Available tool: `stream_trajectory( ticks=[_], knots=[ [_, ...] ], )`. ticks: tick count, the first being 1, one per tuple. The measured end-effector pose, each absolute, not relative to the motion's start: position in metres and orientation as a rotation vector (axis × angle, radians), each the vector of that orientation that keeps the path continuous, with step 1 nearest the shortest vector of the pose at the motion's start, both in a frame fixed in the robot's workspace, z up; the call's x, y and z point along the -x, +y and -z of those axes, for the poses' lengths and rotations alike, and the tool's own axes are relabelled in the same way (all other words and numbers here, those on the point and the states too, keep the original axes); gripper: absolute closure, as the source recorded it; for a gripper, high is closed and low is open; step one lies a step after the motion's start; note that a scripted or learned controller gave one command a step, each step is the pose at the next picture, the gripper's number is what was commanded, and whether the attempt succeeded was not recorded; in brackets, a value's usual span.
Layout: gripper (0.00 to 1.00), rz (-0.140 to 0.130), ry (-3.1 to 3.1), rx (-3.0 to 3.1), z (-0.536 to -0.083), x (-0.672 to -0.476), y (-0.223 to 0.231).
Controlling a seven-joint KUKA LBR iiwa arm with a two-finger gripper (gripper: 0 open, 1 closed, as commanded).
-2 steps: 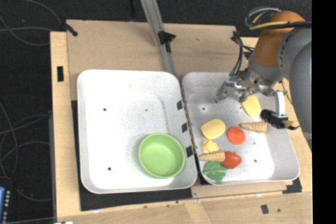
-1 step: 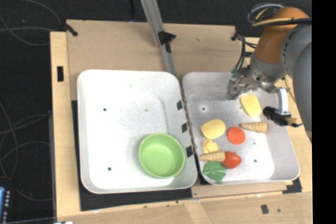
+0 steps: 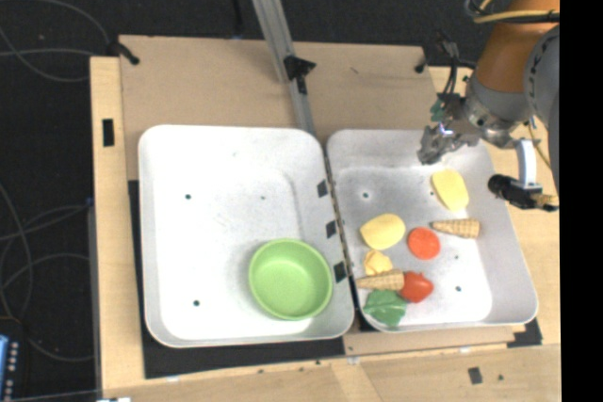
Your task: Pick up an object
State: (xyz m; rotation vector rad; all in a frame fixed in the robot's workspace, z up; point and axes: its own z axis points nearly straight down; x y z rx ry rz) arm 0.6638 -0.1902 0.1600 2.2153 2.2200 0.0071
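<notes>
A pale yellow, smooth, oblong plastic piece (image 3: 450, 189) lies flat near the back right of the right-hand shallow white bin (image 3: 377, 155). Just above it hangs the pincer (image 3: 436, 144), over the bin's back edge; whether it is apart or together I cannot tell. Nearer the front lie a yellow rounded lump (image 3: 382, 230), a red-orange ball (image 3: 424, 243) and a tan ridged cone (image 3: 457, 227). A round green plastic bowl (image 3: 290, 279) sits in the left white bin (image 3: 207, 193) on the table (image 3: 207, 80).

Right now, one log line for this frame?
phase: approach | gripper: above right bin upper edge, holding nothing seen | nearest: yellow piece | green bowl: left bin
</notes>
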Motion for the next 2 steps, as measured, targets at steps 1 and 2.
stream_trajectory(
  ticks=[1, 2],
  knots=[
    [1.0, -0.008, 2.222, -2.211, -0.217, -0.665, -0.181],
    [1.0, -0.007, 2.224, -2.21, -0.271, -0.667, -0.182]
  ],
)
